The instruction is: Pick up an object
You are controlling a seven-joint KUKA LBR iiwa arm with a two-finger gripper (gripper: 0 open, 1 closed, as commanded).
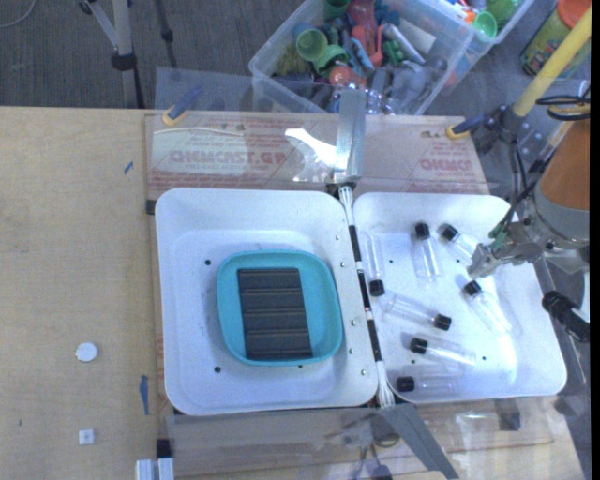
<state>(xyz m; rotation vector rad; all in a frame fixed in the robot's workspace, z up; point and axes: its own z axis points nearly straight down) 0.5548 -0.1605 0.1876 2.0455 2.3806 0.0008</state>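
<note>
A pale wooden worktop (66, 234) fills the left side. Beyond it, on grey floor (216, 28), sits a clear plastic tub (375, 47) of colourful toys, beside tripod legs (122, 42).

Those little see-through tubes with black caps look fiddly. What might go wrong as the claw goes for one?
The gripper hangs over the right bin, near a clear vial lying on its side. Round and lying flat, it may roll or slip out of a pinch. The vials are nearly invisible against the white bin apart from their black caps, so the aim may be off. Others lie close by, like this one, and could get knocked.
</note>
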